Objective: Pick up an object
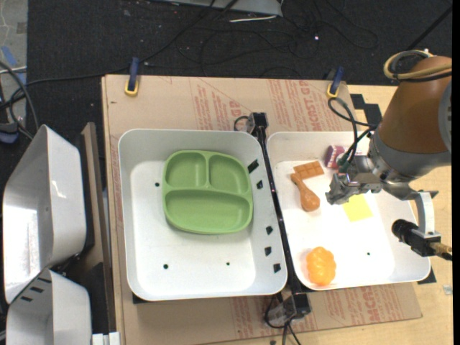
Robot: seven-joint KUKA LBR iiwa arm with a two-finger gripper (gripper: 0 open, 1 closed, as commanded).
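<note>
Your gripper [339,192] hangs over the right bin [402,268], just left of the yellow square [358,208]; you cannot tell its state. From that square, the orange spatula-shaped toy [307,183] lies to the left, the orange lump [321,264] below-left, the purple item [336,154] above-left. The green 3-compartment plate [208,192] sits in the left bin [144,264].

1. Arm [424,113] is big & round, w/ an orange-brown band up top and grey below.
2. Black cables loop off the arm's left side.
3. Gripper [343,190] is dark metal.
</note>
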